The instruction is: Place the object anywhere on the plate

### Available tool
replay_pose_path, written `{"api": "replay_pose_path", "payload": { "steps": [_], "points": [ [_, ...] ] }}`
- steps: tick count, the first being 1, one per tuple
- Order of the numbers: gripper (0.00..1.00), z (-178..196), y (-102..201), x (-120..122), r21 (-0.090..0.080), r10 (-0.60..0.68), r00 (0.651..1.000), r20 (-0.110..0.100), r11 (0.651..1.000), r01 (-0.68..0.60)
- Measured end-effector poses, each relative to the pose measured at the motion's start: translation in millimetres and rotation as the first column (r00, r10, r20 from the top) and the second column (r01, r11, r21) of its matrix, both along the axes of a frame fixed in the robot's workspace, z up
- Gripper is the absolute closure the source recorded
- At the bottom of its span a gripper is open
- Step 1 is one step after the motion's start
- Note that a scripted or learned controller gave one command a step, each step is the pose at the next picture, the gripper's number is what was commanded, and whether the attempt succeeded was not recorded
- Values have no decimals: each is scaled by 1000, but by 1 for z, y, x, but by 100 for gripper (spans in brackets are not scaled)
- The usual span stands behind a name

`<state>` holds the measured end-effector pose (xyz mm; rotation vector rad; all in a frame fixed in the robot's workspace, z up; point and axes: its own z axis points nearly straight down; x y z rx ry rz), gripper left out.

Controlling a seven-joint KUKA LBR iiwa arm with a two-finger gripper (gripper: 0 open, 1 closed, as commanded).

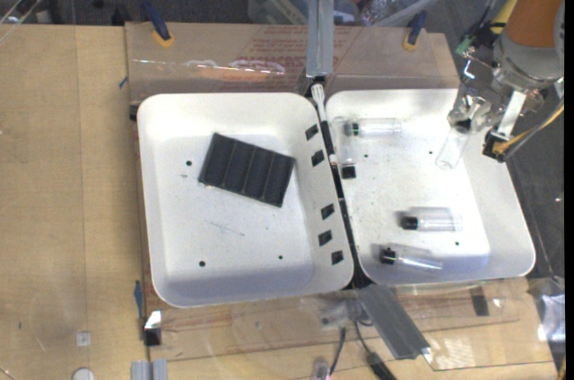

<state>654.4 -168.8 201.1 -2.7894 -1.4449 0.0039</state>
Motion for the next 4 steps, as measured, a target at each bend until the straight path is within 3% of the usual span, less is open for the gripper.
{"api": "replay_pose_path", "payload": {
  "steps": [1, 2, 3, 4],
  "points": [
    [100, 57, 3, -35, 1, -321, 947, 2, 947, 321],
    [100, 229, -17, -82, 0, -641, 767, 2, 767, 641],
    [0, 229, -16, -82, 0, -641, 768, 1, 768, 641],
    [100, 238, -14, -81, -1, -635, 773, 1, 773, 635]
  ]
}}
